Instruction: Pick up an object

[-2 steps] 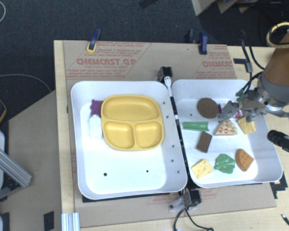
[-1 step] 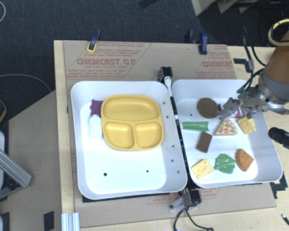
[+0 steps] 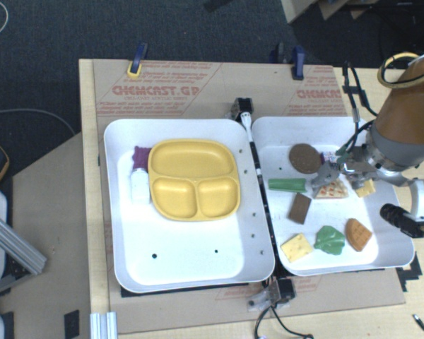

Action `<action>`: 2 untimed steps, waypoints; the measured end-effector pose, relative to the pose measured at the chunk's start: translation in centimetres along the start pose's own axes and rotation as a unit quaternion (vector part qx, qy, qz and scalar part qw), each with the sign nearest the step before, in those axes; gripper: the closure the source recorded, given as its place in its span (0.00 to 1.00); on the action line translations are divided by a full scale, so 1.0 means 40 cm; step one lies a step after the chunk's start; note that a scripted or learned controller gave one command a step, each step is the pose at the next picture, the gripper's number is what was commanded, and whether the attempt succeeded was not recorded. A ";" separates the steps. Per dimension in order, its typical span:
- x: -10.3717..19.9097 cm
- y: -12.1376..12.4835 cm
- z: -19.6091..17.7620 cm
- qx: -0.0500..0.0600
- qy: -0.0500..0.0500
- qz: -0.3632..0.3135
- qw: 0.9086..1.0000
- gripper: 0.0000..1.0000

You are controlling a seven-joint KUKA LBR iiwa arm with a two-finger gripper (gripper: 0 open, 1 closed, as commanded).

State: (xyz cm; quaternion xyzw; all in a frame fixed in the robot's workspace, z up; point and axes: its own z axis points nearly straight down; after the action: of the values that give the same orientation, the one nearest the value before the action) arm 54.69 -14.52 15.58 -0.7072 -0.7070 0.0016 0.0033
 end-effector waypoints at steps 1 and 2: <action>0.007 0.006 0.156 -0.001 -0.001 0.000 1.000 0.00; 0.005 0.011 0.165 -0.004 -0.001 0.000 1.000 0.00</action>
State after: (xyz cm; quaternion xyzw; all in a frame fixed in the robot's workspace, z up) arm 55.09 -14.32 8.98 -0.7074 -0.7069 -0.0007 -0.0004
